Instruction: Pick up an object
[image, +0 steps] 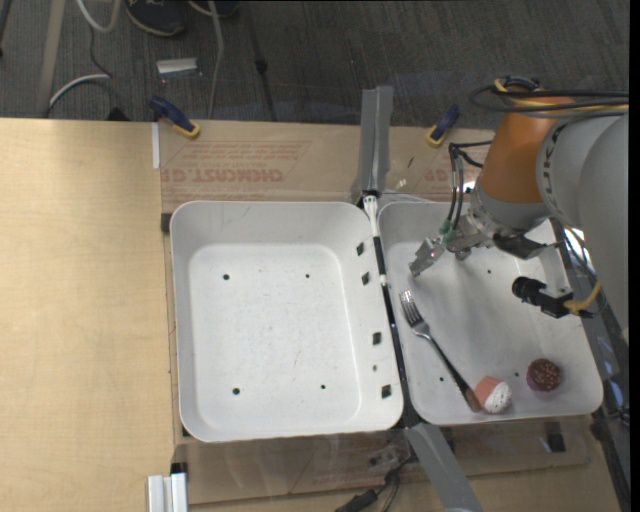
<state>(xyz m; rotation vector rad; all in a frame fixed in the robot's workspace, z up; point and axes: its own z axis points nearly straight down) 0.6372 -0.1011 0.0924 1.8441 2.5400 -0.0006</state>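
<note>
Your gripper (428, 257) hangs over the right bin (500, 405), near that bin's far left corner, and you can make out its fingers (421, 262) pointing down and to the left; they appear to sit close together with nothing between them, though at this size you cannot tell the gap for certain. They touch none of the objects. You have two bins: the left bin (190, 300) and the right one, side by side and touching along their shared edge. In the right bin you count three things. One fork (432, 345) lies slantwise by the left edge, tines toward the far side, handle running toward the near edge. One pink and white object (492, 394) rests at the fork's handle end, by the near edge. One dark round object (544, 374) sits just beside it, toward the near right corner.
</note>
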